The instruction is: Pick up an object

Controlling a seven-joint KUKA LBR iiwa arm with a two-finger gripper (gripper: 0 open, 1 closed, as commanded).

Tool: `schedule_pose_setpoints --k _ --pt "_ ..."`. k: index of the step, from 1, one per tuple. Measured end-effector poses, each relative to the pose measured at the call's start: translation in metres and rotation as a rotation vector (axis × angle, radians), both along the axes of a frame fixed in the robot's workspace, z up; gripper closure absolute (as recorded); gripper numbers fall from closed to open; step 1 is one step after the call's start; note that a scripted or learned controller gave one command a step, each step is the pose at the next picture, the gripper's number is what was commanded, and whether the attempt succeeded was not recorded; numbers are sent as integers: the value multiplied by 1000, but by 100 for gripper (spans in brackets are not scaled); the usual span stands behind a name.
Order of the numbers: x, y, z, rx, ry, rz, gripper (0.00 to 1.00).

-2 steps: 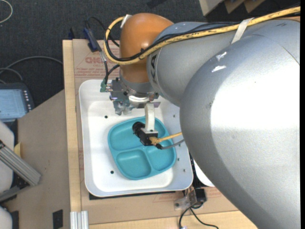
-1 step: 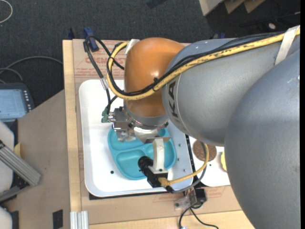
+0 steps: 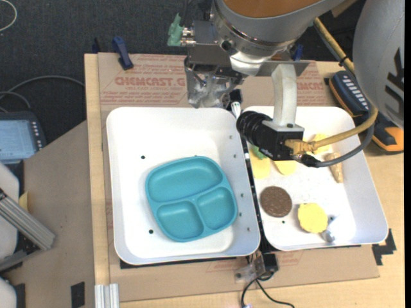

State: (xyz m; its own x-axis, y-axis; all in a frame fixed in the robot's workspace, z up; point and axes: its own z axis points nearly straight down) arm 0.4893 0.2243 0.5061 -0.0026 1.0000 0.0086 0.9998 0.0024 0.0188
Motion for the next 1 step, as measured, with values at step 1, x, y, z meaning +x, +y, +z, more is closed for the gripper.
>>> schedule_pose_setpoints --k 1 --pt "-1 1 1 -8 14 1 100"
